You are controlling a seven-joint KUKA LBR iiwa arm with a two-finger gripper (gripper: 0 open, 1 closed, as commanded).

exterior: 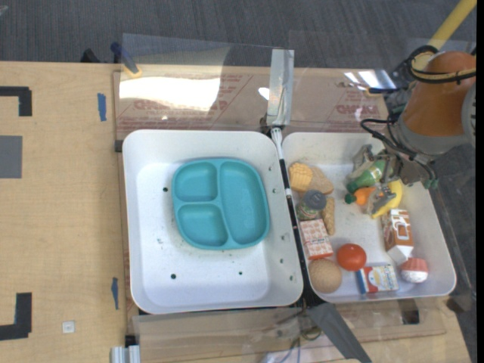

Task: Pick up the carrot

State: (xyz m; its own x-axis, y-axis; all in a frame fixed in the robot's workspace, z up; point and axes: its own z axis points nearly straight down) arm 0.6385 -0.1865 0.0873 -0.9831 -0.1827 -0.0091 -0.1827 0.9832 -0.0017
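Tool (389, 169), grip unreadable from above, hangs over the right bin (442, 248), carrot (363, 193) just to its left.

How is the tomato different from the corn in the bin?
The tomato is red and round, while the corn is yellow, bumpy and longer. The tomato sits toward the near side of the right bin, close to a tan ball; the corn lies at the far left corner, against the divider. Both are toy foods lying loose in the same bin.
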